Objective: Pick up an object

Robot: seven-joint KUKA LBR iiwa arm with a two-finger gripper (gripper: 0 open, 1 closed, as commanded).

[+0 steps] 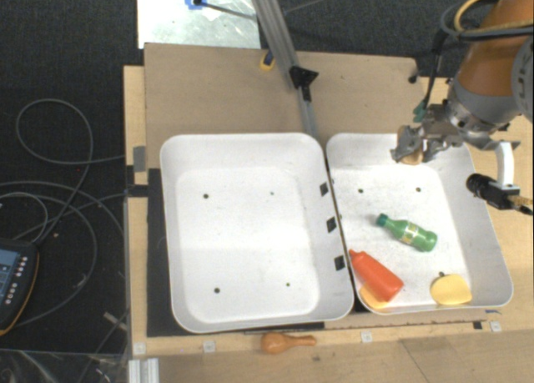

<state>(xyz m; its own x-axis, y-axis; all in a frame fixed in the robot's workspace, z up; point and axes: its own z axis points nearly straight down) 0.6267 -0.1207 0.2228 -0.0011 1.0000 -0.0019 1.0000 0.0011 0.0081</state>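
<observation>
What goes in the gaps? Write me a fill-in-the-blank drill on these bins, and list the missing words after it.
1. The green bottle lies in the ____ bin.
2. The orange bottle lies against that bin's ____ wall.
3. The yellow object sits in the bin's near-____ corner.
4. The gripper hovers over the right bin's ____ edge.

Missing words: right; left; right; far

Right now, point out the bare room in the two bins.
The left bin is bare wall to wall. In the right bin, the strip between the gripper and the green bottle is free. Its near end is crowded: orange bottle, yellow piece.
</observation>
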